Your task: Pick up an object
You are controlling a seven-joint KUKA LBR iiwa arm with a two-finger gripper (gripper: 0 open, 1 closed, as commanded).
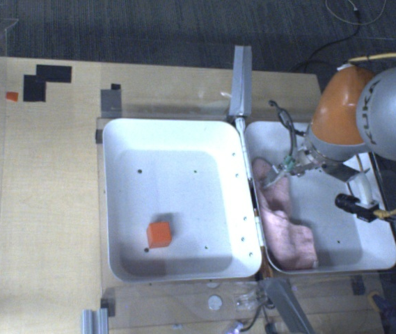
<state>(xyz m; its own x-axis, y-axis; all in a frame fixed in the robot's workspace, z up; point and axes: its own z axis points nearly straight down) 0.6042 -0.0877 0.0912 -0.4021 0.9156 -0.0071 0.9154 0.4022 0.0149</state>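
Cloth (284, 225) is lying crumpled along the wall of the bin (365, 252) that your gripper (286, 167) is working over, its upper end reaching to just beneath the tool. You are looking down past the orange band (342, 113), and the wrist is covering the tip, so whether it is spread, closed or pinching fabric cannot be told from this angle.

1 risk: you are sitting close to the divider (250, 186) between the 2 bins, and a descent drifting further away from the arm's base could be striking that rim instead of the fabric. Another: soft cloth is bunching unevenly, so a pinch may be catching only a thin fold that slips out on lifting. The cable (375, 213) hanging on the base side of the gripper could also be snagging. The orange block (159, 234) is resting well apart from the gripper, across the divider in the other bin (124, 186), out of easy reach for now.
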